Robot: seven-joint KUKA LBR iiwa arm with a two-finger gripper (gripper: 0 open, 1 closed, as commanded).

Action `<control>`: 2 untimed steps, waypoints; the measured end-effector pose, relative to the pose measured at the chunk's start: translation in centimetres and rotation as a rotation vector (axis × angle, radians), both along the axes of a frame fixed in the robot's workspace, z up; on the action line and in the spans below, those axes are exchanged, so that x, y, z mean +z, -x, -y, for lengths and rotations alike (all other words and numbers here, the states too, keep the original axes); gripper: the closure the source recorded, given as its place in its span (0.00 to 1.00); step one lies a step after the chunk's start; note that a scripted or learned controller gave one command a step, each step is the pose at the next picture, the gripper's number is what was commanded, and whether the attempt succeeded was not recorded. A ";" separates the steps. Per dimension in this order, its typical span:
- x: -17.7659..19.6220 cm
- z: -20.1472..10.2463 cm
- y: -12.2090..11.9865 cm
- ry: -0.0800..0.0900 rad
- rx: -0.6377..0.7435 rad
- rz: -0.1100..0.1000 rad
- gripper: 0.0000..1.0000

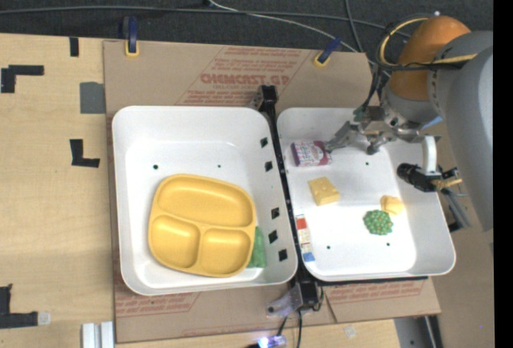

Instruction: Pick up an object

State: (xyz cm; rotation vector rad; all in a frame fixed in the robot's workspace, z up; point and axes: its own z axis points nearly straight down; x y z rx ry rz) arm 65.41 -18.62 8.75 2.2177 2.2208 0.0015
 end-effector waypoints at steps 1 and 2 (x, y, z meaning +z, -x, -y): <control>1.0 0.0 0.0 0.004 0.002 0.003 1.00; 5.9 -0.3 -1.1 -0.001 0.001 0.002 1.00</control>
